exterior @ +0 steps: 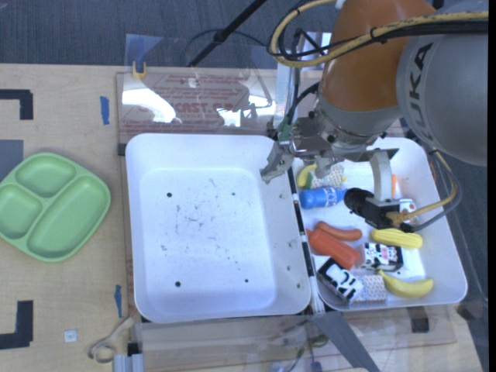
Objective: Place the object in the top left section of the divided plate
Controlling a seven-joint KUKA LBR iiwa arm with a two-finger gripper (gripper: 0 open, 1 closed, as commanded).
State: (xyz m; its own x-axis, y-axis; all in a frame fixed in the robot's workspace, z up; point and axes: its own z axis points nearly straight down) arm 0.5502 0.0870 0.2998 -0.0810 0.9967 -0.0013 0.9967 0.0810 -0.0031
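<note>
The green divided plate (53, 206) lies on the wooden bench at the far left, outside both bins, and nothing lies in its three sections. My gripper (301, 169) hangs over the near-left corner of the right bin (446, 266), by the wall shared with the left bin. Its fingers are spread open, one grey fingertip (272, 167) reaching over the left bin's edge. Nothing is held between them. Just below the gripper lie a yellow-green object (304, 177) and a blue bottle (322, 198).
The right bin also holds red-orange sausages (335, 239), two yellow bananas (397, 237) (408, 287), a black-and-white item (339, 279) and a patterned packet (381, 256). The left bin (203, 223) stands between the arm and the plate. A cord loop (108, 346) lies at the bench front.
</note>
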